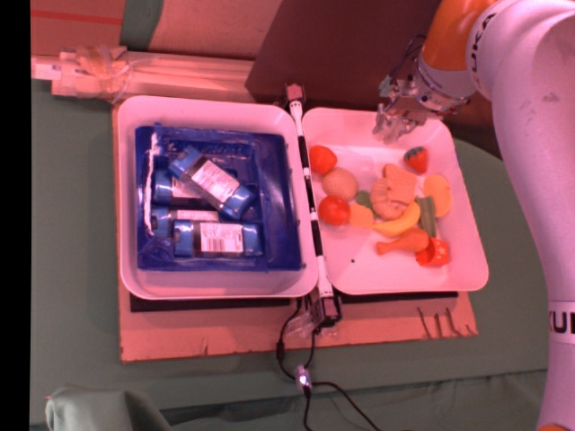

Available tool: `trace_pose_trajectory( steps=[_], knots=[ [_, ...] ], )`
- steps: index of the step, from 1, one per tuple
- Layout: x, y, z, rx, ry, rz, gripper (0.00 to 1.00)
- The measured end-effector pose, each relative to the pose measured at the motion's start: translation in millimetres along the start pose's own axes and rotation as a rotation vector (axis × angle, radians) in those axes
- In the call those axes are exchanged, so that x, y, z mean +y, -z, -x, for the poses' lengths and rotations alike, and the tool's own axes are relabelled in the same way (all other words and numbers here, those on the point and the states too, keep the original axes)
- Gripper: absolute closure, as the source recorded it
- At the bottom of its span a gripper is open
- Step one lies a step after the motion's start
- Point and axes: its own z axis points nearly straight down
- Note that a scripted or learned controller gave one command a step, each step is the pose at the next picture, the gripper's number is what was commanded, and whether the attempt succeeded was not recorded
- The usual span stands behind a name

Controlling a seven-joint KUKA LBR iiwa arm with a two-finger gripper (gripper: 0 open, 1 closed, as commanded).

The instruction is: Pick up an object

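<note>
One gripper [392, 126] above right bin's [467, 281] far rim, finger spread unclear, nothing visibly held, strawberry [416, 159] nearby

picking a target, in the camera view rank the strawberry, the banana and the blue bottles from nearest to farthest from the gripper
1. strawberry: far side of the right bin, just below the gripper.
2. banana: middle of the right bin, nearer the camera.
3. blue bottles: in the blue tray in the left bin.
</note>
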Motion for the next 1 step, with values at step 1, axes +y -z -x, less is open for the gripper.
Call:
trace_pose_trajectory(
  steps=[1],
  knots=[
    [1.3, 67.8, -1.4, -0.001, 0.0, 0.003, 1.0]
  ],
)
